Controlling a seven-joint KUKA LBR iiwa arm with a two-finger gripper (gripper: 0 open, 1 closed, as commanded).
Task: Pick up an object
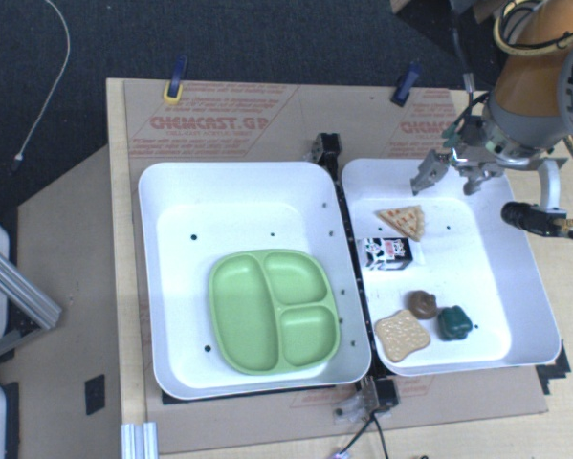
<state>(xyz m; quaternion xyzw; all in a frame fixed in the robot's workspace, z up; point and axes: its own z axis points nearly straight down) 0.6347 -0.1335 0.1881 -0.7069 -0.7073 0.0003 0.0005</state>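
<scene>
Fingers [451, 176] spread wide, hovering bare above the right bin [530, 285], lining up on the cracker [403, 222] just below

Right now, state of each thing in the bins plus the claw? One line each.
claw: open, nothing held, above the right bin's far end
green tray: flat in left bin, compartments bare
toast wedge: flat in right bin, just below the claw
card: flat, near the divider
brown piece: resting between cracker and green block
cracker: flat, near edge
green block: resting, near edge
</scene>
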